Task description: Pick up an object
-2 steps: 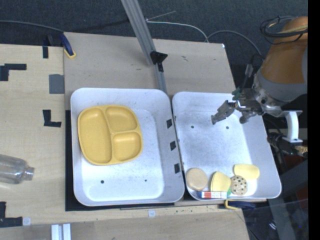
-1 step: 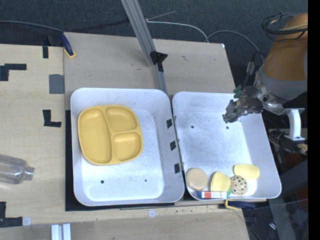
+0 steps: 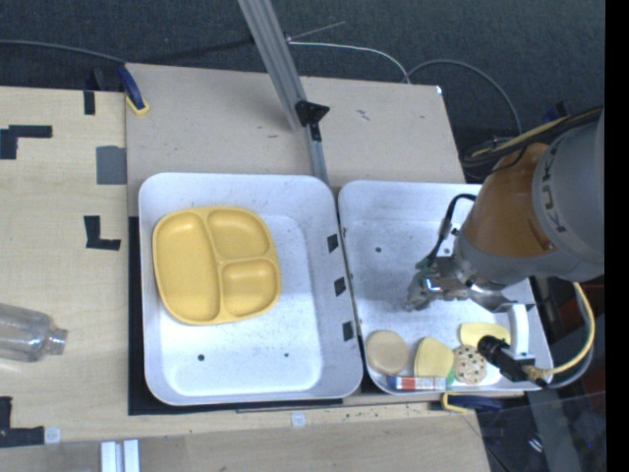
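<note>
Several small objects (image 3: 425, 359) in right bin's (image 3: 393, 214) near edge | pincer (image 3: 425, 293) just above them | finger state unclear

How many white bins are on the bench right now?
2. The left bin holds a yellow divided plate. The right bin sits beside it, with small things along its near edge under the gripper.

A yellow plate (image 3: 215, 264) with three parts lies in the left white bin (image 3: 236, 377), near its top left corner. A clear plastic bottle (image 3: 28, 333) lies on its side on the wooden bench (image 3: 59, 254), near the left edge. A long grey metal pole (image 3: 278, 55) slants down across the board above the bins, and a thin wire (image 3: 413, 72) curls close by.
</note>
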`<state>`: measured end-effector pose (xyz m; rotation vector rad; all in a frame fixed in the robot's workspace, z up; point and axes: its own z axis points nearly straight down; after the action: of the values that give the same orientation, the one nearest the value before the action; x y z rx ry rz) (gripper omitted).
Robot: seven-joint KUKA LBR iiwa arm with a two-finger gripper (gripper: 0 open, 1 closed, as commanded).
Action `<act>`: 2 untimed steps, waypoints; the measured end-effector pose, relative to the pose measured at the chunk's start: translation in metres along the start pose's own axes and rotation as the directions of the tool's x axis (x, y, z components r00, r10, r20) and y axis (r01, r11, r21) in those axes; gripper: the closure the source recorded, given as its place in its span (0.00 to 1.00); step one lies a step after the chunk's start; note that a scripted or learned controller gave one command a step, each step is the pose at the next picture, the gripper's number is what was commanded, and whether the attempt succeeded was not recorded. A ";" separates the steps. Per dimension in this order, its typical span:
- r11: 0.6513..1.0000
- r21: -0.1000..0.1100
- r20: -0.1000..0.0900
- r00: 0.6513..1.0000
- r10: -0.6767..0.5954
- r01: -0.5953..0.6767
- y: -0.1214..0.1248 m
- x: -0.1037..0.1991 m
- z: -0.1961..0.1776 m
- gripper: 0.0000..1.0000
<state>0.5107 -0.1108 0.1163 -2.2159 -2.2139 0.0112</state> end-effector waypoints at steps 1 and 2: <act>1.000 -0.015 0.003 1.000 0.001 0.000 -0.025 0.007 0.027 1.00; 1.000 -0.015 0.003 1.000 -0.001 0.001 -0.024 0.020 0.026 1.00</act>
<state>0.4861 -0.0907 0.0902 -2.2245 -2.2237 -0.0020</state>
